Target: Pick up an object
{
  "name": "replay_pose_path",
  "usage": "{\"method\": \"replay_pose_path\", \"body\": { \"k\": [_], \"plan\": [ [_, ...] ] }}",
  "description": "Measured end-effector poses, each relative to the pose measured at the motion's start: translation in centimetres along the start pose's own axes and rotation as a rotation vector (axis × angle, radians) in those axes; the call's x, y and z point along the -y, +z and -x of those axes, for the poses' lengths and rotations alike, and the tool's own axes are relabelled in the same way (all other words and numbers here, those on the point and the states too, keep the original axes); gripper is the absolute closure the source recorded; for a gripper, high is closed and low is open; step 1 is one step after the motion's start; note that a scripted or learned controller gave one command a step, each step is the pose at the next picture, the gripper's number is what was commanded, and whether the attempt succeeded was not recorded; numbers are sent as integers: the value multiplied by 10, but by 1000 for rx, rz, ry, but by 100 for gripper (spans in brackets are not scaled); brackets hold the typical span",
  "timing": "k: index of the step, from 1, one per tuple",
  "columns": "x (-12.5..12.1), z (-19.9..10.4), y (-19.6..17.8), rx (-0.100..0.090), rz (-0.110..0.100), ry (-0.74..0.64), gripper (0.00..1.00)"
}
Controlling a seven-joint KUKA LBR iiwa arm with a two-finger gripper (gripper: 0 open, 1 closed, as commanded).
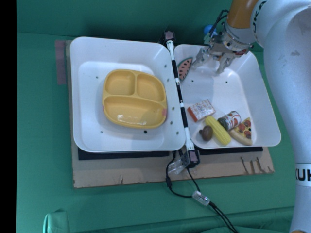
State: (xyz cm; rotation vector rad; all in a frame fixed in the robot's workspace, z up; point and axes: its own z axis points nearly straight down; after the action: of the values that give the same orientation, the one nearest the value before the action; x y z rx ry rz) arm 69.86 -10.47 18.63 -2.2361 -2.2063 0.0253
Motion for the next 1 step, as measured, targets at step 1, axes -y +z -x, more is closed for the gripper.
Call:
{"method": "replay_pose_path", "body": {
  "k": [1],
  "plan": [
    [0,0,0,1,0,1,0]
  ]
}}
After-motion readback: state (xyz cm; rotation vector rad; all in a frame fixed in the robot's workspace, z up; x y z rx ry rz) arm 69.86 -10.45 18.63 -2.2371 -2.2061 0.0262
